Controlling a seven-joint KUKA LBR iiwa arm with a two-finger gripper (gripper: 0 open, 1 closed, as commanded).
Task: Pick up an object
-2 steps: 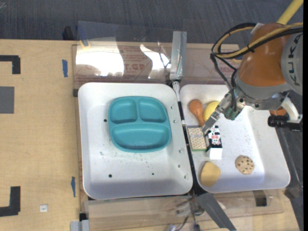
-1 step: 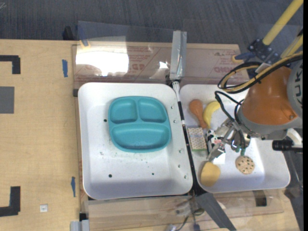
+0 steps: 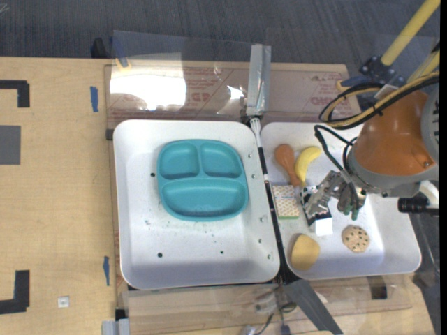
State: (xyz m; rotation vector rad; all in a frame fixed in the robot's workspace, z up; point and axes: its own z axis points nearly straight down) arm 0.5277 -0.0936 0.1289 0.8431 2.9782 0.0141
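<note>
The left bin (image 3: pixel 133 208) is the biggest thing on the bench — well off to the left of the fingers, beyond the divider. It holds one teal sectioned plate (image 3: pixel 202 179), lying flat with two small compartments at the far side and one wide one nearer the camera.

The right bin (image 3: pixel 398 257) sits under the arm (image 3: pixel 394 138), whose orange band and grey wrist cover much of the bin's far right part. The gripper (image 3: pixel 327 202) reaches down into the middle of this bin, its fingers (image 3: pixel 318 206) pointing toward the lower left. Whether they are spread or closed cannot be told from this angle; a small white piece sits just below their tips, and it is unclear whether it is part of the tool.

Around the fingers, the loose things lie like this:
- a yellow banana (image 3: pixel 307 162), just above and slightly left, near the bin's far wall;
- an orange-brown drumstick-shaped item (image 3: pixel 286 160), touching the banana's left side;
- a tan rounded lump (image 3: pixel 304 251), below and left, near the front wall;
- a small patterned packet (image 3: pixel 285 202), just to the left, against the divider;
- a chocolate-chip cookie (image 3: pixel 355 239), below and right — apart from the tips.

Nothing is visibly between the fingers.
</note>
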